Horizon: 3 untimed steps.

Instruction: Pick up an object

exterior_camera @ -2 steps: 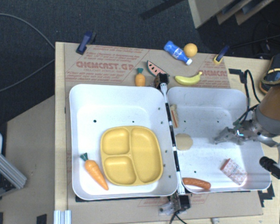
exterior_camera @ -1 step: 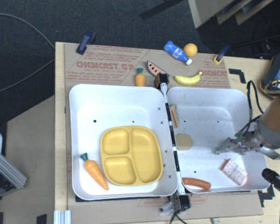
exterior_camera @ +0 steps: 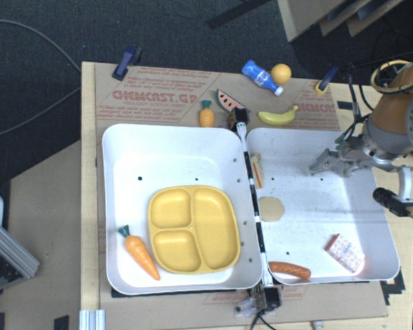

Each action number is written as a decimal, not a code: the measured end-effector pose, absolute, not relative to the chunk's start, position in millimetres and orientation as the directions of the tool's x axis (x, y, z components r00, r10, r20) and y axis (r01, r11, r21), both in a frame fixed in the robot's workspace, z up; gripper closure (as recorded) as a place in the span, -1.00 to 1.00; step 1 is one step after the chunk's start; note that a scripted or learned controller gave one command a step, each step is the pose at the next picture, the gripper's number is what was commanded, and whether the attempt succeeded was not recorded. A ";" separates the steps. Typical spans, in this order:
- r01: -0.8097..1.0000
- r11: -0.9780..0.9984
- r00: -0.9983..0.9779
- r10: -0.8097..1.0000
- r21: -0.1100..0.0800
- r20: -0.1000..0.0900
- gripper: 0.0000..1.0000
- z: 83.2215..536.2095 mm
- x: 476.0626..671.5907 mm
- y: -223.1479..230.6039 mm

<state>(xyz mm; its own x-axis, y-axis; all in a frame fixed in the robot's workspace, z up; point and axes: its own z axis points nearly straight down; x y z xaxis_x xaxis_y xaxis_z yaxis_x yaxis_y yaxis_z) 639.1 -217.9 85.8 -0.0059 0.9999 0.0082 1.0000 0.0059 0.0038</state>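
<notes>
The hand (exterior_camera: 329,164), fingers spread and grasping nothing, hovers at the frame's right-centre over the right white bin (exterior_camera: 307,214), while the small pink-and-white rectangular packet (exterior_camera: 345,251) lies below it, long axis slanting down-right.

Robotics lab: cardboard-topped bench (exterior_camera: 162,96), clamps (exterior_camera: 125,62), trailing cables (exterior_camera: 33,38), white bins (exterior_camera: 117,163) of toy food.

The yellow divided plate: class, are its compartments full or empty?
Empty. All three compartments of the yellow divided plate show bare yellow; the carrot lies beside it.
</notes>
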 end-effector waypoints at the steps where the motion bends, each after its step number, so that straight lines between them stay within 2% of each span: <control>1: 1.000 0.003 -0.003 1.000 -0.001 0.003 -1.00 100.9 615.0 -93.2; 3: 1.000 0.000 0.000 1.000 -0.002 0.001 -1.00 84.4 578.6 -102.2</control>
